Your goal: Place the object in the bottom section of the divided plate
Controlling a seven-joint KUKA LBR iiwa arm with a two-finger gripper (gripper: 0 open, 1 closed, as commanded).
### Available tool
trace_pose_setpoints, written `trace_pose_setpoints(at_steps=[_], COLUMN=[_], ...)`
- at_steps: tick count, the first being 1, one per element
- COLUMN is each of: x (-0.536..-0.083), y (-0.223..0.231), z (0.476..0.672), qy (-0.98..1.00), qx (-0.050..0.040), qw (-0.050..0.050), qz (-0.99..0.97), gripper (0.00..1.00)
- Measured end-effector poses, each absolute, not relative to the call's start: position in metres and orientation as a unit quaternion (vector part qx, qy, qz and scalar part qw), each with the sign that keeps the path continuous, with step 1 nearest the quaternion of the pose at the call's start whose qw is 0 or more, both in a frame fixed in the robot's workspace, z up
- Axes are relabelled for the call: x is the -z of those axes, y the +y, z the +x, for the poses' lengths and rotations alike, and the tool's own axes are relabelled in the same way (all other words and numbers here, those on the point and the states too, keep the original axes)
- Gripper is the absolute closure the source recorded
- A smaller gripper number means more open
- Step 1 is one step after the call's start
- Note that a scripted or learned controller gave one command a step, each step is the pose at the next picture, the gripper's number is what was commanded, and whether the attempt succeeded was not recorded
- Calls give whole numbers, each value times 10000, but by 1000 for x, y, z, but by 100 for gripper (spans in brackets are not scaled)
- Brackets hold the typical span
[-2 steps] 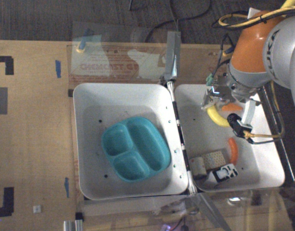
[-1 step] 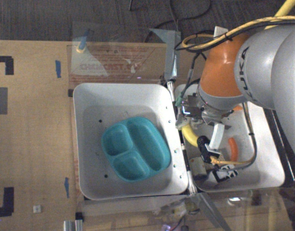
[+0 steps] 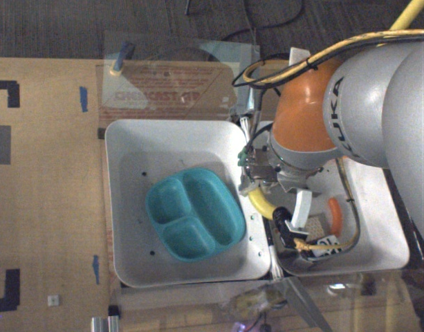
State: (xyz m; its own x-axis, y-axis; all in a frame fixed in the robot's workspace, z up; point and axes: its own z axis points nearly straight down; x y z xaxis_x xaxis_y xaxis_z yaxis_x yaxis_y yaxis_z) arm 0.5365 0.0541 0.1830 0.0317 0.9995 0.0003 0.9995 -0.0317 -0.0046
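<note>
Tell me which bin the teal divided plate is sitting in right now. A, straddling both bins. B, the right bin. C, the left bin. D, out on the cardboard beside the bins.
C: the teal divided plate lies wholly inside the left bin, while the arm reaches over the right bin.

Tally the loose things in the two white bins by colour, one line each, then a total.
Teal: 1, the divided plate in the left bin
Yellow: 1, the banana at the right bin's left edge
Orange: 1, the carrot-like piece in the right bin
Total: 3 that can be told apart; the arm hides part of the right bin.
</note>
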Motion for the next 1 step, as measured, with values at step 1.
trace_pose_setpoints(at_steps=[1], x=[-183], y=[53], z=[537], qy=[-6953], qx=[-13], qw=[15], qz=[-7187], gripper=[0])
